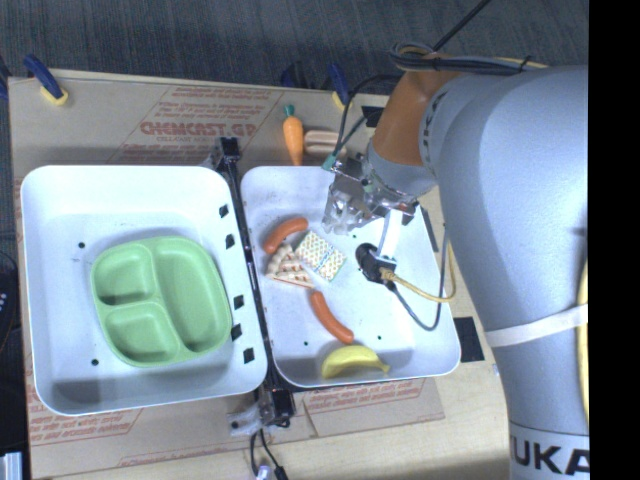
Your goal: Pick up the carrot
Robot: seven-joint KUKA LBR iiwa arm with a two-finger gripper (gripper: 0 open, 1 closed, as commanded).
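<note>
We find the carrot (292, 138) outside both bins, lying on the cardboard sheet (190, 118) just behind the back rim of the right bin (425, 343), its green top pointing away from the bin and its smooth orange body tapering toward the rim; a pale wooden piece (322, 143) lies just beside it on the right. There is bare cardboard to the carrot's left. The gripper (345, 211) hangs over the back part of the right bin, near the carrot but apart from it, and we see nothing between its fingers (they look slightly parted, pointing down at the bin floor). Below it in the bin lie a reddish sausage (285, 232), a patterned square packet (321, 255), a striped wedge (285, 268), a second sausage (331, 317) and a curved yellow banana (353, 362) close to the front rim. A dark cable (415, 293) loops across the bin's right half. The left bin (45, 193) holds a glossy green divided plate (158, 301).
</note>
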